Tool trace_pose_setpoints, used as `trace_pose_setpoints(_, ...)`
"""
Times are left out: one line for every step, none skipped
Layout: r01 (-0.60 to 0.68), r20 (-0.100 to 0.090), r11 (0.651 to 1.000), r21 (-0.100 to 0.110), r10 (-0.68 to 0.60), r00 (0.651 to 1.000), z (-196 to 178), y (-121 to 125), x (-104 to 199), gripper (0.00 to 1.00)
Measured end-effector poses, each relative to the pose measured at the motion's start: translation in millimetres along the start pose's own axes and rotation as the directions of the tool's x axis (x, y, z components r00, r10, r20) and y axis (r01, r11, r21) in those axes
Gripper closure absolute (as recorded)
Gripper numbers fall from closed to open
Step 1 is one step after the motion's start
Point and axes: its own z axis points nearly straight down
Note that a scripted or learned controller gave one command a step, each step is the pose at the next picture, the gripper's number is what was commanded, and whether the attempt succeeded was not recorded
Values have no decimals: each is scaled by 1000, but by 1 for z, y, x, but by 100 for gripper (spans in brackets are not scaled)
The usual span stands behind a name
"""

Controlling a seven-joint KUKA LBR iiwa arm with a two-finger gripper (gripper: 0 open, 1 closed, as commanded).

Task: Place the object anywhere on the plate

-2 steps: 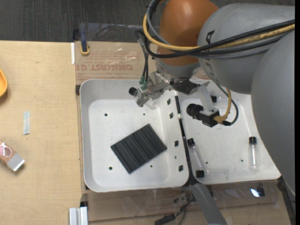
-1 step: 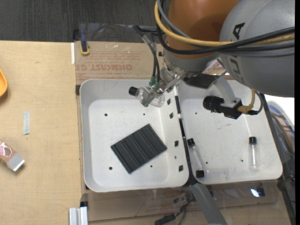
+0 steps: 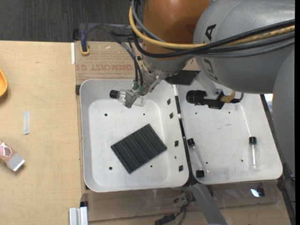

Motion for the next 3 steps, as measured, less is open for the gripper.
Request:
trace_pose_setpoints(377, 2, 926, -2, -377, 926, 0, 33, -2, 100)
trace_pose_setpoints(467, 2, 884, -2, -467, 884, 39, 61, -13, 100)
trace_pose_setpoints(518, 3, 855, -3, -518, 855, 19, 51, -4, 100)
